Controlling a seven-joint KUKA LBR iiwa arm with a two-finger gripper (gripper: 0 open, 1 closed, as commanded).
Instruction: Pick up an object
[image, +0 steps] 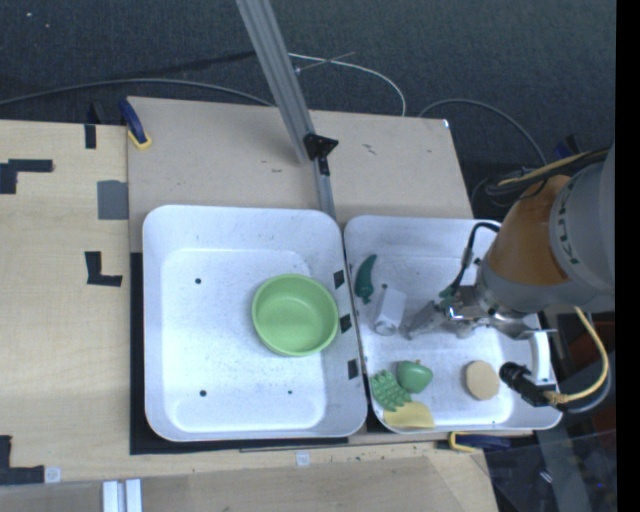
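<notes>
open white floor of the right bin (430, 255) behind the claw (418, 320)

Over on the bench (60, 300): pale wood, black tape marks (95, 268) along the left. Blue-and-yellow clamp (134, 123) at the cardboard sheet's (230, 150) far corner. Grey pole (285, 85) slanting down across it. Thin cables (370, 75) looping behind.

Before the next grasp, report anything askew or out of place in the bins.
Nothing looks spilled or damaged. The green bowl sits upright in the left bin; small items lie loosely in the right bin.
</notes>
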